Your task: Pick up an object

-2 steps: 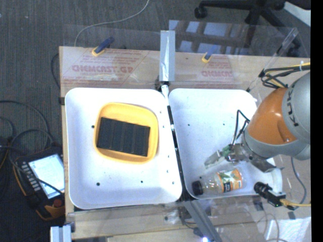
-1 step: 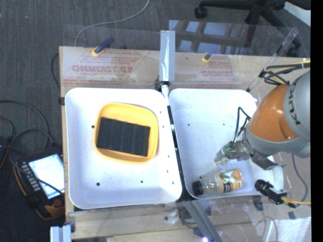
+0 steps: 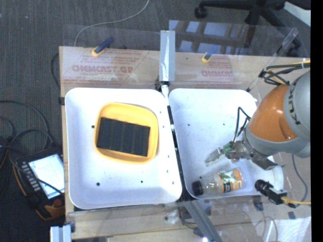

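Fixed overhead camera, slanted down, both bins (image 3: pixel 121 97) visible

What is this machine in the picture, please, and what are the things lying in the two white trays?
This is a robot arm, grey with an orange band, reaching in from the right of the picture. One camera, fixed above the bench, looks down at a slant. At the end of the arm is its claw, a two-finger part for grasping. It hovers low in the right shallow white bin, above a small clear plastic bottle with a dark cap that lies on its side near the front edge. Nothing can be seen between the fingers. The left shallow white bin holds a yellow dish with a flat black ribbed block resting in it. The bins sit side by side on a wooden bench.
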Controlling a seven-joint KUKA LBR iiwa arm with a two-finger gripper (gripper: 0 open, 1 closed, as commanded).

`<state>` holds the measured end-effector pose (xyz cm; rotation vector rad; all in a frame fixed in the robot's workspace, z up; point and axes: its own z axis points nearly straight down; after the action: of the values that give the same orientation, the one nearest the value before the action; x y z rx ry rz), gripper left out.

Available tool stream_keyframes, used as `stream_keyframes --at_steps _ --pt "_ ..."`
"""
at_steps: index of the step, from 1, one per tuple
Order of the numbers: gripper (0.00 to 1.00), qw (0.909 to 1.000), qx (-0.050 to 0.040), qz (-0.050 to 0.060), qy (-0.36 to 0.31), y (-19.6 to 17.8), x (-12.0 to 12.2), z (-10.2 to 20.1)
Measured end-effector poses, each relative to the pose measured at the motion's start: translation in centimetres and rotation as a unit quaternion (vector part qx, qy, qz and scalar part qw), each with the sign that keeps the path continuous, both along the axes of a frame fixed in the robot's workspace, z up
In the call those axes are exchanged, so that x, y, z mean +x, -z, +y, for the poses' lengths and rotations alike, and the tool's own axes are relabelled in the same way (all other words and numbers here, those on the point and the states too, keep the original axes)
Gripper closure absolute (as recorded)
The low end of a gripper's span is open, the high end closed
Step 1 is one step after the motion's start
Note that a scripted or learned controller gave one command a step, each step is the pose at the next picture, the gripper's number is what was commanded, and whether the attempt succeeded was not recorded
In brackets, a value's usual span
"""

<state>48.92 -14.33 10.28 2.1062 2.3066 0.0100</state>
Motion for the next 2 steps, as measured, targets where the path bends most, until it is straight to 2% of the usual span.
stream_keyframes --at_steps 1,2 --pt "0.0 1.0 0.0022 0.007 -0.006 0.8 -0.5 -0.7" --pt "0.0 0.9981 0.0063 0.0 0.061 1.0 0.1 -2.8"
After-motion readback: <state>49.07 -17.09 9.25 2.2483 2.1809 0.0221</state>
